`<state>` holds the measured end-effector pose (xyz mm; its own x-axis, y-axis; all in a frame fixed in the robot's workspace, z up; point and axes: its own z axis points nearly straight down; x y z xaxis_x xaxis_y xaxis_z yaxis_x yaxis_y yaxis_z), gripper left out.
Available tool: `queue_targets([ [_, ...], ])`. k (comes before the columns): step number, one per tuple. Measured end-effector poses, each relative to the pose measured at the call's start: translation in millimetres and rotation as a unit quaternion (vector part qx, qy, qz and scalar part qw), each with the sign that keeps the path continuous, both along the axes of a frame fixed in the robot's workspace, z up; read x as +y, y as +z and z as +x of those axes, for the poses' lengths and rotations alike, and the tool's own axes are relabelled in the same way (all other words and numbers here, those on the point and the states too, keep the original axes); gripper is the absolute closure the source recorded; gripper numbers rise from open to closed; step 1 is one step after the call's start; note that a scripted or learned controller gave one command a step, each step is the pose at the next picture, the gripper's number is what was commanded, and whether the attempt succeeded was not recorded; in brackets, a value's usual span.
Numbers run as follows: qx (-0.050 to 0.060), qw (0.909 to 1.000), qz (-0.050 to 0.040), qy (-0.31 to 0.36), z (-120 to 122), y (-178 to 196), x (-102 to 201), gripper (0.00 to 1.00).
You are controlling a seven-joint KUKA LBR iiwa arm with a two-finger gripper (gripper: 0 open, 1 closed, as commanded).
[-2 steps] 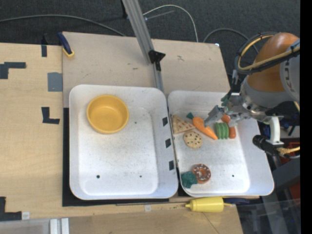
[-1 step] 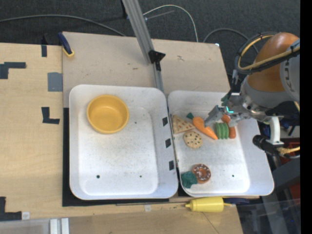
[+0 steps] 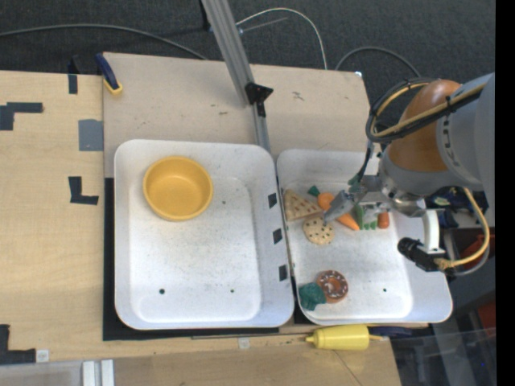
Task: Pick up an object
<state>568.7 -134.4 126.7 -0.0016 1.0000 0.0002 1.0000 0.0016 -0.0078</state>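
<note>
The right bin [image 3: 418,296] holds several toy foods. A tan waffle wedge [image 3: 299,206] lies beside a round cookie [image 3: 319,232], and an orange carrot [image 3: 348,222] lies just right of them. Small green and red pieces [image 3: 375,220] sit close by. A sprinkled donut [image 3: 331,285] and a green piece [image 3: 311,296] rest near the front. My gripper [image 3: 341,207] reaches in from the right, low over the carrot and the waffle's right edge. The arm's wrist hides the bin's right side. I see nothing lifted.
A yellow bowl [image 3: 178,186] stands at the back left of the left bin [image 3: 201,288]. A yellow bottle [image 3: 342,338] lies on the bench in front of the right bin. A slanted metal pole [image 3: 233,47] rises behind the bins, with cables around it.
</note>
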Motion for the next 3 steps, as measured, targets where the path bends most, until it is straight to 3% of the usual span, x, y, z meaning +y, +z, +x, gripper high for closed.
queue_targets([
  [1,-0.005,1.0000,0.0004,0.000,2,-34,0,0.00],
  [2,-0.008,1.0000,-0.0003,0.001,4,-22,0,1.00],
  [3,-0.005,1.0000,-0.0004,0.000,-3,24,3,1.00],
])
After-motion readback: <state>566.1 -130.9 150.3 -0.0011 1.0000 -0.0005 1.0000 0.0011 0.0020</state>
